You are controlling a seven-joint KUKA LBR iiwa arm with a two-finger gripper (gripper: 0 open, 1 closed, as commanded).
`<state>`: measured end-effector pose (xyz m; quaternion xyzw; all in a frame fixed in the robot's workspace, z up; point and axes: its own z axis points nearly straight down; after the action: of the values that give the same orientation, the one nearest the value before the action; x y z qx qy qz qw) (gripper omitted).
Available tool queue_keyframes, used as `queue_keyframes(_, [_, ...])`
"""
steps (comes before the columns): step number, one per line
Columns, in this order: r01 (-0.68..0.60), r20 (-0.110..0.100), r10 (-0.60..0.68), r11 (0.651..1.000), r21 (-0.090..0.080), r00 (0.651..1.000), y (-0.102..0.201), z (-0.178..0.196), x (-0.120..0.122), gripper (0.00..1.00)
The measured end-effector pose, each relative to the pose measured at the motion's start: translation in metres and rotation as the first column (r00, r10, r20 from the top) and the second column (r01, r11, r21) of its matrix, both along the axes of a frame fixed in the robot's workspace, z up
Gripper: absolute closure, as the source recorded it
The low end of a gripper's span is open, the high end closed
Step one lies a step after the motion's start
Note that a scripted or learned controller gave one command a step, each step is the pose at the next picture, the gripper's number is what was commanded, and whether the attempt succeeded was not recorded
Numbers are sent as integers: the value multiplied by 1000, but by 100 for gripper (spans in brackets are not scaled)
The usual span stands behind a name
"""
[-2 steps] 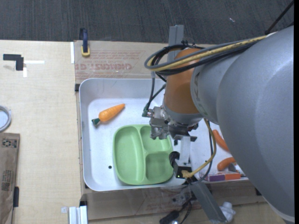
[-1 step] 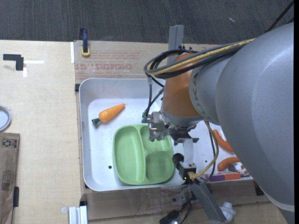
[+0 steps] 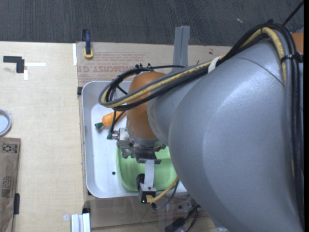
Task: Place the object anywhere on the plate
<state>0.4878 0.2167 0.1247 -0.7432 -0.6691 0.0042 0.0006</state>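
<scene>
Toy carrot [image 3: 108,118], orange with green top, lies on floor of white bin [image 3: 91,144], off green plate [image 3: 126,177], just beyond plate's upper-left rim, partly hidden behind arm [image 3: 222,129]. Gripper [image 3: 140,153] hangs over plate; whether open or closed cannot be told.

Bare bin [image 3: 99,164] floor left of green plate [image 3: 126,175], carrot [image 3: 107,117] beyond.

white bin [image 3: 99,153]: 1 | green plate [image 3: 126,176]: 1 | orange carrot [image 3: 109,117]: 1 | clamp [image 3: 87,46]: 1 | grey arm [image 3: 231,144]: 1
</scene>
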Motion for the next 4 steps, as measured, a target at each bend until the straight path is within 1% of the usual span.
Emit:
queue_keyframes(1, [-293, 8, 293, 956, 10, 956, -45, -32, -8, 100])
queue_keyframes(2, [-290, 4, 290, 957, 11, 957, -45, -24, -8, 100])
queue_keyframes(3, [-274, 8, 274, 962, 9, 962, -44, -26, -10, 100])
queue_keyframes(4, [-288, 13, 287, 957, 23, 958, -33, -23, -11, 0])
